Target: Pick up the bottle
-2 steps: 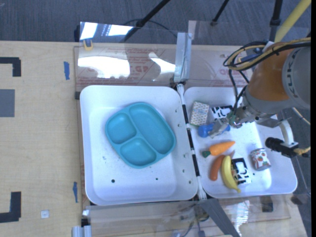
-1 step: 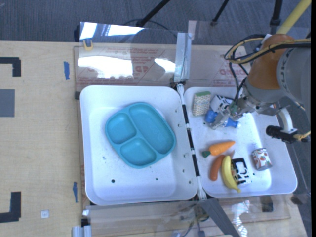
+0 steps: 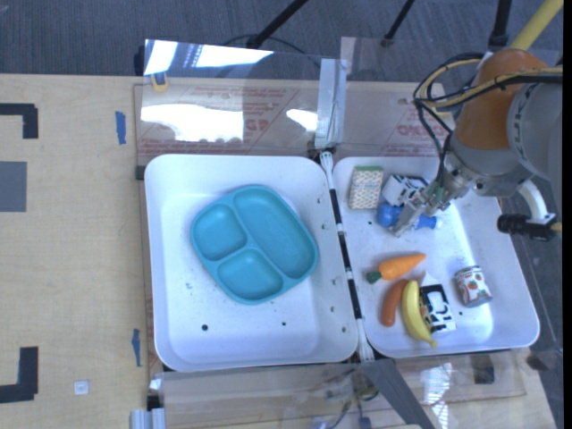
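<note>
Plate (image 3: 255, 242) in left bin (image 3: 170, 329)

glossy plastic plate (image 3: 255, 242); smooth white bin (image 3: 170, 195); pale wood bench (image 3: 71, 239).

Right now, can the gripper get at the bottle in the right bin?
Probably yes. The gripper is already down at the blue-and-white bottle near the right bin's back edge. The sponge lies close on the bottle's far side, apart from the approach; the carrot lies nearer the front.

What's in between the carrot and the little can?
Just bare white bin floor lies between the carrot and the can, seen in the camera view.
</note>
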Available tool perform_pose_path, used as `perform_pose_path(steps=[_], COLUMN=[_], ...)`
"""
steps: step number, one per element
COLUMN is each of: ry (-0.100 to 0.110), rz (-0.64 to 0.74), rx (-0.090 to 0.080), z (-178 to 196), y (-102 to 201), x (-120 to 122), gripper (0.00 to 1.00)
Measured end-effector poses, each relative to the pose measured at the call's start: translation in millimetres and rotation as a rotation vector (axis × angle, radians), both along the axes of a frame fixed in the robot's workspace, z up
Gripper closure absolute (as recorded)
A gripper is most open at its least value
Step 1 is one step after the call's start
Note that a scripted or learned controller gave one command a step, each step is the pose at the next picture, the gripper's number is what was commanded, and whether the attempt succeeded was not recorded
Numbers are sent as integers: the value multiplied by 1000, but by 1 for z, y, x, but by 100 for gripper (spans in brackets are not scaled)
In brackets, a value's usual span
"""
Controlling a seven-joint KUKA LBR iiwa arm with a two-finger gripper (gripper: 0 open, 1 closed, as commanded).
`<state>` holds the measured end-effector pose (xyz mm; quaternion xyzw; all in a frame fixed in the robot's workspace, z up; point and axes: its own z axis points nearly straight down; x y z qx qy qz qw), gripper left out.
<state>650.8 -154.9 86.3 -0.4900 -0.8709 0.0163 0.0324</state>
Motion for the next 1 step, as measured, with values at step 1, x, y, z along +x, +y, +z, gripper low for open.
perform_pose_path(steps=[1], ry=[-77], rz=[115], rx=[-1], z=[52], y=[-69], x=[17], gripper=[0])
